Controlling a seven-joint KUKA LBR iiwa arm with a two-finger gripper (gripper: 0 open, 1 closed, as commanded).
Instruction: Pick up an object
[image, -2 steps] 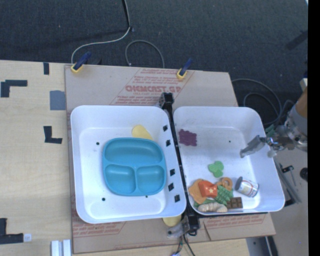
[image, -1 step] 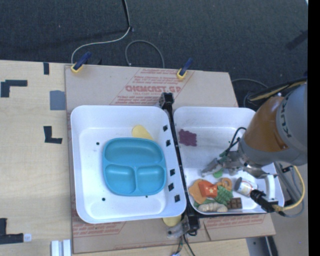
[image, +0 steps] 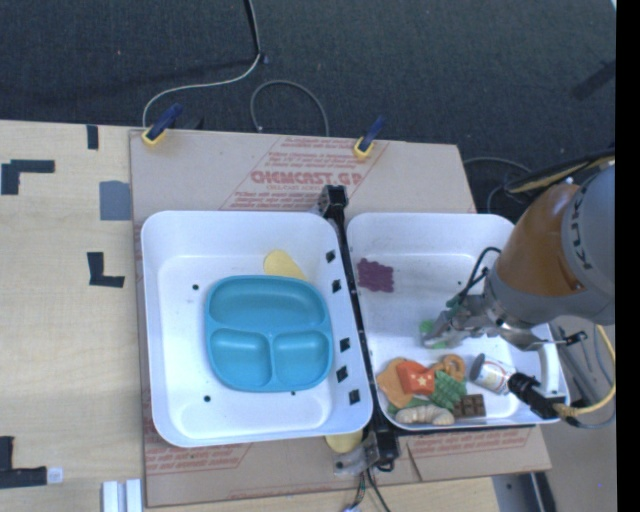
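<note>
— Gripper (image: 440, 328) first: where is it?

— Mine is down in the right bin (image: 420, 228), near the middle, reaching in from the right. Whether it is open or closed I can't tell. A bit of green shows at its tip, but I can't say whether that is held.

— What lies closest to the front?

— A yellow thing (image: 343, 440) pokes out under the front edge between the bins. Just behind it, in the right bin's front corner, sits the pile (image: 432, 388): a red-orange piece (image: 410, 377), a green one (image: 451, 386), a brown block (image: 472, 406), a tan piece (image: 424, 412) and a small can (image: 489, 375). The gripper is just beyond that pile, close to its far edge.

— And further back?

— A purple lump (image: 375, 274) lies alone near the divider, apart from the gripper. In the left bin (image: 160, 300) a blue tray (image: 268, 332) with three compartments lies flat, and a yellow piece (image: 283, 264) peeks out at its far rim.

— Beyond the bins?

— Both stand on a board (image: 400, 175), with two clamps (image: 160, 125) on its far edge.
</note>
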